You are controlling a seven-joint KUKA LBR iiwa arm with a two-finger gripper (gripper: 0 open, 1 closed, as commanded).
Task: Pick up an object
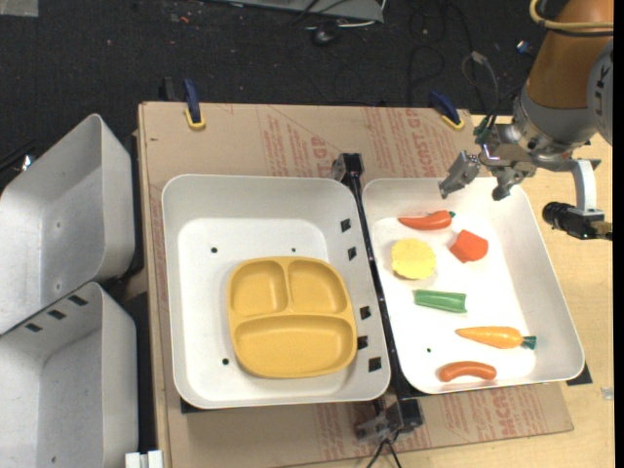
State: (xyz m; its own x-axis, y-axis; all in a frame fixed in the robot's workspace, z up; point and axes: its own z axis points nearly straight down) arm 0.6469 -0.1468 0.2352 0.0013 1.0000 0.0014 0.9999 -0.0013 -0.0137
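The right bin point(546, 261) holds several toy foods: a red chili pepper point(426, 220), a red-orange chunk point(469, 247), a yellow round slice point(412, 258), a green pepper point(440, 301), an orange carrot point(494, 336) and a red sausage point(466, 370). My gripper point(481, 177) hangs open above the bin's far edge, up and to the right of the chili pepper, with nothing between its fingers.
The left bin point(195, 213) carries a yellow divided tray point(291, 316). Grey angled panels point(58, 261) stand at the far left. A black divider point(366, 261) runs between the bins. The arm point(565, 66) fills the top right corner.
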